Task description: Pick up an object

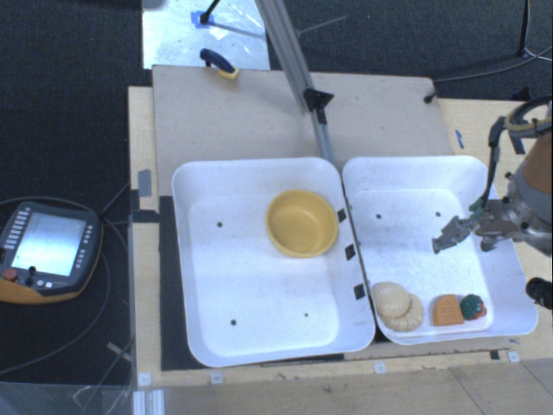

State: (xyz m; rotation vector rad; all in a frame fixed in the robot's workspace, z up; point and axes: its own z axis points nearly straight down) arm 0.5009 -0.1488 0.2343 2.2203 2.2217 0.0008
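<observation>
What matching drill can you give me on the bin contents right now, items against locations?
Items:
1. yellow bowl
2. cream bun
3. orange and green toy
4. tool

Places:
A. right bin, near right corner
B. above the right bin's middle
C. left bin, far right part
D. right bin, near left corner

Pairs: 1-C, 2-D, 3-A, 4-B

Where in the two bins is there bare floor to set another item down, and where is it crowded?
Left bin: bare everywhere except the yellow bowl near its back right. Right bin: the back half is bare, though the gripper hangs over its middle right. Its front edge is crowded by the cream bun-like piece and orange-and-green piece.
</observation>
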